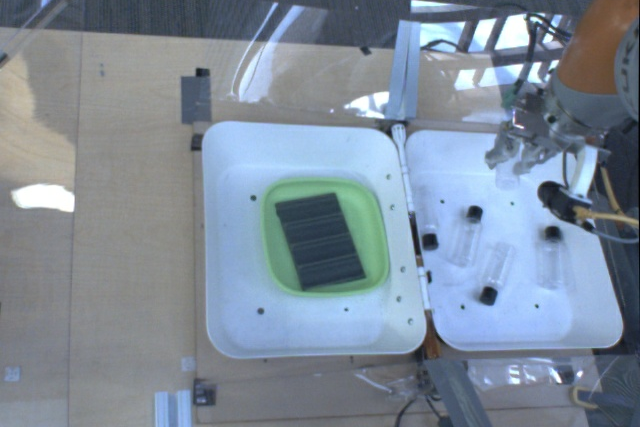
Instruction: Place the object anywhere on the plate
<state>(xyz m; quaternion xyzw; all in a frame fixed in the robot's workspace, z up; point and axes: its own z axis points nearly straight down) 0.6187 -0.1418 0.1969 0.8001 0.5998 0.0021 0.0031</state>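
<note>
Likely light, stiff, slippery clear vial; best gripped mid-body for the plate. Gripper finger state: cannot tell.

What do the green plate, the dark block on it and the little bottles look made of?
Green plate: likely plastic, matte lime, with soft rounded corners and an even colour.
Dark block: charcoal and ribbed with a dull surface; rubber, foam or plastic, hard to say.
Little bottles: clear plastic or glass, since the white bin shows through them; their black caps look like plastic.
</note>
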